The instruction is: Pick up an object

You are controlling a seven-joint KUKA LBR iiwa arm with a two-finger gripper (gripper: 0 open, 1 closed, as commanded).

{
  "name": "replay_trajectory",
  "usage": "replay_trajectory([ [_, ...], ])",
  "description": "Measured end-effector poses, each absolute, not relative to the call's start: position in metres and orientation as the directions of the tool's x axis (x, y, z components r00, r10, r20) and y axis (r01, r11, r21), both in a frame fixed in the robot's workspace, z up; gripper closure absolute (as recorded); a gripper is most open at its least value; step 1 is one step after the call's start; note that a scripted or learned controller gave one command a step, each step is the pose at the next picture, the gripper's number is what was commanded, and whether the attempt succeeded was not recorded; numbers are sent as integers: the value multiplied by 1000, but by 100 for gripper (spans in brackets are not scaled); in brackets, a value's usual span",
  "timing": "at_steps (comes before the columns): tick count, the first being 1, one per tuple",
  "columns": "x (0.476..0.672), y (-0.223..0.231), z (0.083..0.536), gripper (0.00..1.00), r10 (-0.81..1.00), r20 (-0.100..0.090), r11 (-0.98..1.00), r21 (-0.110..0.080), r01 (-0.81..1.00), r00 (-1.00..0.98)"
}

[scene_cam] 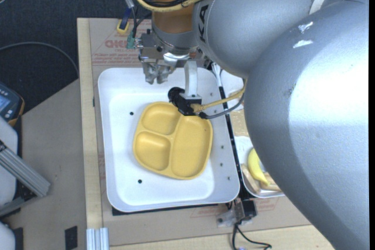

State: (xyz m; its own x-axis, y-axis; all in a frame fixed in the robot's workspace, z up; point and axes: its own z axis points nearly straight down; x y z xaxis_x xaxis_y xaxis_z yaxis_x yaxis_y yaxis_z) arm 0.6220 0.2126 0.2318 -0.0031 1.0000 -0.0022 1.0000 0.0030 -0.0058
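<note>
Jaws [156, 74] hang nearly closed, holding nothing, above the yellow tray [173, 140].

A: What carries the bins?
B: A tan bench [88, 126] running down the frame's middle, red print at its upper left.

A: Around it?
B: Dark floor [41, 3] at upper left with a thin cable [35, 47] curving across. A dark device with an orange edge [9, 103] sits at the left edge. A grey metal bar [23, 168] lies slanted at lower left.
</note>
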Motion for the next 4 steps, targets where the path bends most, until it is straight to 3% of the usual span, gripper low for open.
replay_trajectory([
  [1,623,212,252,100,1000,1,3,6,1000,-3],
  [2,555,227,330,100,1000,5,5,8,1000,-5],
  [3,487,224,161,100,1000,-7,0,-21,1000,0],
  [4,481,203,86,100,1000,6,-2,5,1000,2],
])
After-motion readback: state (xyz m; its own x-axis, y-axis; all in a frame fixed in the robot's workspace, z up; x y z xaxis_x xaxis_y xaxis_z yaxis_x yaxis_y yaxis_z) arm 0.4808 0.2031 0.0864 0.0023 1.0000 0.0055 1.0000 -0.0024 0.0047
